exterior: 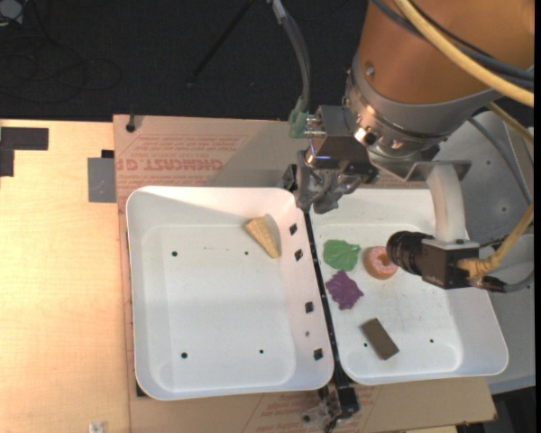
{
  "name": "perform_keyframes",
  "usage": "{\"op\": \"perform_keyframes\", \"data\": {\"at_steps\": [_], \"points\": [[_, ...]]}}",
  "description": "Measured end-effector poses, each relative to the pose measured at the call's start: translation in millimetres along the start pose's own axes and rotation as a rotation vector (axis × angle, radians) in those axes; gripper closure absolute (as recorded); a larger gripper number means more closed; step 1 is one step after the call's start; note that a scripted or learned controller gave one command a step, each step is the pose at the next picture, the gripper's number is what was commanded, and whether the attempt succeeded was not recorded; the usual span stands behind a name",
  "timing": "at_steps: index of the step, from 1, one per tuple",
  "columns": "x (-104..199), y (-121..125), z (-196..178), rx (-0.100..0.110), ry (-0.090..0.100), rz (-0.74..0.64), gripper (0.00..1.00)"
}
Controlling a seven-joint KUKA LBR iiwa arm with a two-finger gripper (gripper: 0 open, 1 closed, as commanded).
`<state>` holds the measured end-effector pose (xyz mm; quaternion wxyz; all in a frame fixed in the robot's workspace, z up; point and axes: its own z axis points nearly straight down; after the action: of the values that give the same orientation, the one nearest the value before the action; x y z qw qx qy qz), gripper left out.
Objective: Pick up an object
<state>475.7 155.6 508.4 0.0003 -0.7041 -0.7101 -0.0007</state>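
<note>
My gripper (321,197) hangs over the back end of the strip where the two bins meet, high above the floor of the bins. A tan wedge (264,234) lies at the back right of the left bin (207,323), a little left of and nearer the camera than the gripper. In the right bin (442,354) lie a green leafy piece (342,253), a pink doughnut (380,262), a purple piece (343,289) and a brown block (379,338). I see nothing held under the gripper.
A black cylindrical device (428,258) on a cable juts over the right bin beside the doughnut. The arm's wide orange and grey body (433,52) looms over the back right. Cardboard (189,156) lies behind the bins, on a wooden bench (45,287).
</note>
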Motion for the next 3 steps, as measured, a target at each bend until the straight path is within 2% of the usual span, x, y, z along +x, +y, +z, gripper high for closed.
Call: {"op": "perform_keyframes", "data": {"at_steps": [1,2,3], "points": [[-2.7,-2.2,202.5,0.019,-0.008,0.009,1.0],[-15.0,-0.3,158.8,0.002,-0.002,0.01,1.0],[-131.3,-1.4,172.7,0.006,-0.003,0.016,1.0]]}}
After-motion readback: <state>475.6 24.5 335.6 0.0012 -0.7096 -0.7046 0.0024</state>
